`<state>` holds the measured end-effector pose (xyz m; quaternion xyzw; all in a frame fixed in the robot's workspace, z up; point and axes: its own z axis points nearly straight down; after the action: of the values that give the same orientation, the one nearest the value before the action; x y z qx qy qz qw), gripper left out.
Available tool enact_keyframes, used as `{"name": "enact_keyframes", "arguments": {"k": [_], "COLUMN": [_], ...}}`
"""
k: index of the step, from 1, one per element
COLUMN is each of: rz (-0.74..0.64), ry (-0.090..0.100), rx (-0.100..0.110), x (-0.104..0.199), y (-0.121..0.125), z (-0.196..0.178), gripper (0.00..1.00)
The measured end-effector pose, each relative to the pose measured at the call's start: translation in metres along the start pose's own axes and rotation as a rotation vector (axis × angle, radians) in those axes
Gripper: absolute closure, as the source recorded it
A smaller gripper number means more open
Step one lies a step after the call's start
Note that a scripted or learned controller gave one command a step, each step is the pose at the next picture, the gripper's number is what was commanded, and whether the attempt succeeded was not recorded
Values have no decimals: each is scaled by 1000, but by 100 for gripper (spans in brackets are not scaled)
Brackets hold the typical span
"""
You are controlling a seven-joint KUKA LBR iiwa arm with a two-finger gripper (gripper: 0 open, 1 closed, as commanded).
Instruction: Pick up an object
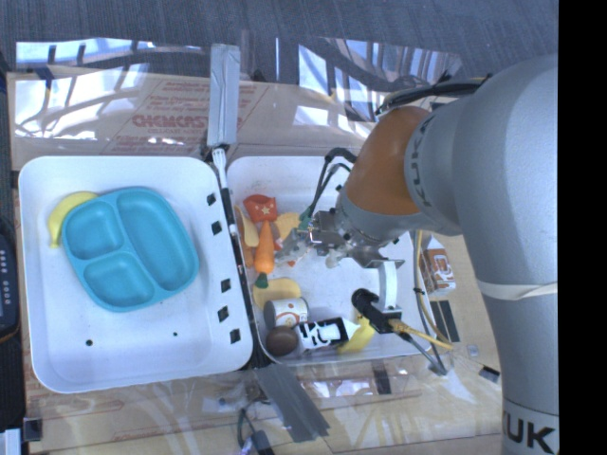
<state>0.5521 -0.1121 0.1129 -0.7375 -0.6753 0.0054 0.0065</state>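
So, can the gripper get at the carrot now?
Probably yes. The gripper hangs just beside the carrot in the right bin, and nothing lies on the carrot, though other toys crowd close around it.

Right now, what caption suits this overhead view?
Grey arm reaches over the toy-filled right bin; a blue divided plate sits in the left bin.

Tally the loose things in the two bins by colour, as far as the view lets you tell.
Blue: 1, divided plate
Yellow: 3, banana, piece, piece
Orange or red: 2, carrot, red toy
Brown: 1, round thing
White: 2, can, black-and-white item
Total: 9
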Motion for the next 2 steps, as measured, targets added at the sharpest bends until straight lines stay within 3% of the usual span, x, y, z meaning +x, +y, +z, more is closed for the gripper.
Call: {"name": "enact_keyframes", "arguments": {"k": [1, 2], "rz": [-126, -131], "ry": [-3, -3], "rx": [-15, -15], "x": [5, 6], "y": [50, 50], "z": [20, 10], "gripper": [0, 100]}}
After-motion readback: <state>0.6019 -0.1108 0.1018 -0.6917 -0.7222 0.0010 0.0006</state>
